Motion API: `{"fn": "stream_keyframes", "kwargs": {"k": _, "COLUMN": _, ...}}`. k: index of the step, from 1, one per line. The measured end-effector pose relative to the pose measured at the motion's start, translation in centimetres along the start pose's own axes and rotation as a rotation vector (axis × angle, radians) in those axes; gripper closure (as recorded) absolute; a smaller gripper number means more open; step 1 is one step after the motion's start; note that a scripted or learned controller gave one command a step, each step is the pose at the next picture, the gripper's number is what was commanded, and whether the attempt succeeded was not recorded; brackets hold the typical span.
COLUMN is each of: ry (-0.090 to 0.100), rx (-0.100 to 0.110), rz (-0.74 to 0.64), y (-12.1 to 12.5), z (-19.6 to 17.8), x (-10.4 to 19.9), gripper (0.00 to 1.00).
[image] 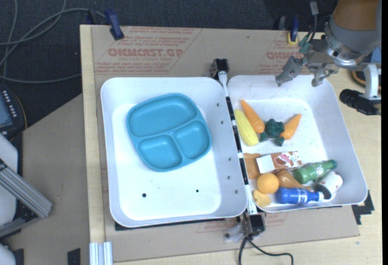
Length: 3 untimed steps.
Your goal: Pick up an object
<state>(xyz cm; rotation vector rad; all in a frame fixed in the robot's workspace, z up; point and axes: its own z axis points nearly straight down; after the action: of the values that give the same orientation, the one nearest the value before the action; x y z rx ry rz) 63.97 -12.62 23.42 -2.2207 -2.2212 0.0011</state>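
Note:
My gripper (pixel 301 77) hangs over the far edge of the right bin (pixel 342 130), fingers spread open with nothing between them. Below it in that bin lie a carrot (pixel 251 116), a corn cob (pixel 245 128), a dark green toy (pixel 274 129) and a second carrot (pixel 292 125). Toward the near side sit an orange fruit (pixel 267 183), a small printed box (pixel 280 162), a green bottle (pixel 315 170) and a blue bottle (pixel 297 197). All the objects are apart from the gripper.
The left bin (pixel 121 185) holds a blue divided plate (pixel 169 131). A black clamp (pixel 219 67) sits at the far end of the seam between the bins. Cardboard (pixel 151 48) covers the bench under both bins.

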Motion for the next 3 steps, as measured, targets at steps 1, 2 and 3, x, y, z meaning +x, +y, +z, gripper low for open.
{"fn": "stream_keyframes", "kwargs": {"k": 1, "ry": 0.003, "rx": 0.013, "rz": 0.003, "y": -7.0, "z": 15.8, "x": -0.8, "gripper": 0.0}}
{"fn": "stream_keyframes", "kwargs": {"k": 2, "ry": -0.001, "rx": -0.007, "rz": 0.001, "y": -6.3, "z": 13.8, "x": -0.7, "gripper": 1.0}}
{"fn": "stream_keyframes", "kwargs": {"k": 3, "ry": 0.0, "rx": -0.012, "rz": -0.007, "y": -2.8, "z": 4.4, "x": 5.9, "gripper": 1.0}}
